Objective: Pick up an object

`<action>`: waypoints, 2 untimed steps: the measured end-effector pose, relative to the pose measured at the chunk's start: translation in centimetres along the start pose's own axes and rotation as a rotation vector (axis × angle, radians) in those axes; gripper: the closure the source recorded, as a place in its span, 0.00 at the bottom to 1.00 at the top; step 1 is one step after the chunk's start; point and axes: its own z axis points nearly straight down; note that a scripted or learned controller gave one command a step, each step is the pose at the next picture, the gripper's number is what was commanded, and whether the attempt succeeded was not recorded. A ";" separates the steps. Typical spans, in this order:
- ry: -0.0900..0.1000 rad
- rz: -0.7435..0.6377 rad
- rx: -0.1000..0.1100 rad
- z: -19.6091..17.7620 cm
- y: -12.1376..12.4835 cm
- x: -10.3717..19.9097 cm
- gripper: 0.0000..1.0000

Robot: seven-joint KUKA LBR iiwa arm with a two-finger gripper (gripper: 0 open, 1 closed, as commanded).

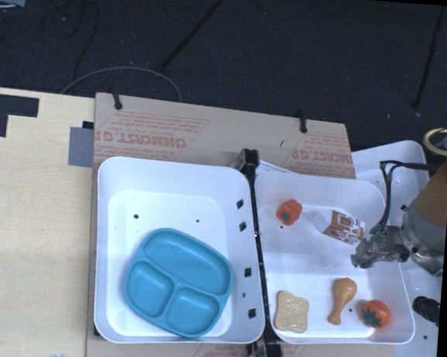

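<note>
The chicken drumstick (pixel 343 298) lies low in the right bin (pixel 315 201), between the toast (pixel 292 311) and a tomato (pixel 375 313); my gripper (pixel 366 255) hovers just above, holding nothing, so I'm approaching and must next descend over it.

- Light even and diffuse, from overhead; no hard-edged shadows anywhere.
- White bins brightest: right bin (pixel 325 214) near washed out along its upper wall; left bin (pixel 172 185) slightly greyer.
- Soft shadow under blue tray (pixel 177 282), lower left side; faint shadows beside drumstick (pixel 343 298) and tomato (pixel 375 313).
- Top of frame very dark: floor and cables barely readable.
- Wooden bench (pixel 25 226), left of frame, evenly lit, mild warm cast.
- Overall soft focus, low resolution; print on cardboard (pixel 211 138) blurry but legible as mirrored text.
- Gripper (pixel 371 253) at right edge smeared, detail muddy.
- No obvious lens bending at edges.
</note>
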 end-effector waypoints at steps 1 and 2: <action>-0.001 -0.003 -0.002 -6.2 0.2 -0.4 1.00; 0.000 -0.003 0.000 -11.4 -0.7 -0.2 1.00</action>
